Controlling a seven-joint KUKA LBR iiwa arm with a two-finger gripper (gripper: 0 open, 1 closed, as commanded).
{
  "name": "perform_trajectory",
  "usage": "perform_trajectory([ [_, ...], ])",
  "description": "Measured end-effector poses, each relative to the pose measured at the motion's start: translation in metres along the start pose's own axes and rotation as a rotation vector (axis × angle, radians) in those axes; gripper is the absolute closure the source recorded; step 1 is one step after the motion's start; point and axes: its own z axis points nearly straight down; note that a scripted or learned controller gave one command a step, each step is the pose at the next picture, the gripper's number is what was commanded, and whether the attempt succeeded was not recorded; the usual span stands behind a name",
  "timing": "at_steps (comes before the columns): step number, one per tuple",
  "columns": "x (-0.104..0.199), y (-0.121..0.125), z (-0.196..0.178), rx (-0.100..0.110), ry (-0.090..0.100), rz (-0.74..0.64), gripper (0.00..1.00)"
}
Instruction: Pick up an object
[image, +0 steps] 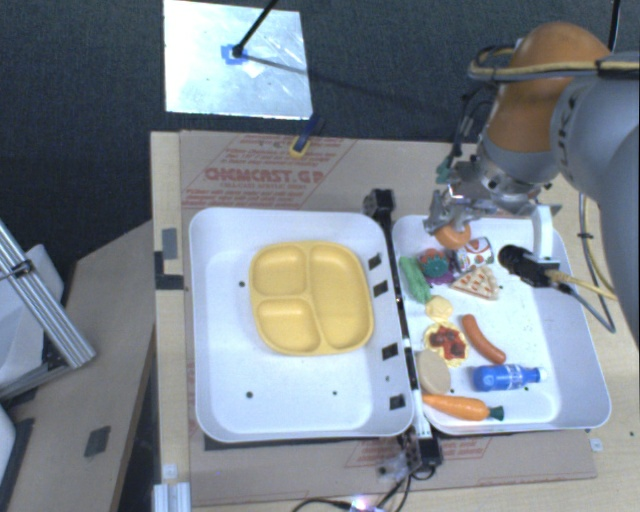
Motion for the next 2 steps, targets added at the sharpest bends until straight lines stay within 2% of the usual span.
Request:
perform_trajectory([
  [1, -0.005, -0.014, 0.007, 0.003, -0.001, 0.006, 1.00],
  [2, 0.007, -0.009, 0.007, 0.001, -0.001, 0.001, 1.00],
])
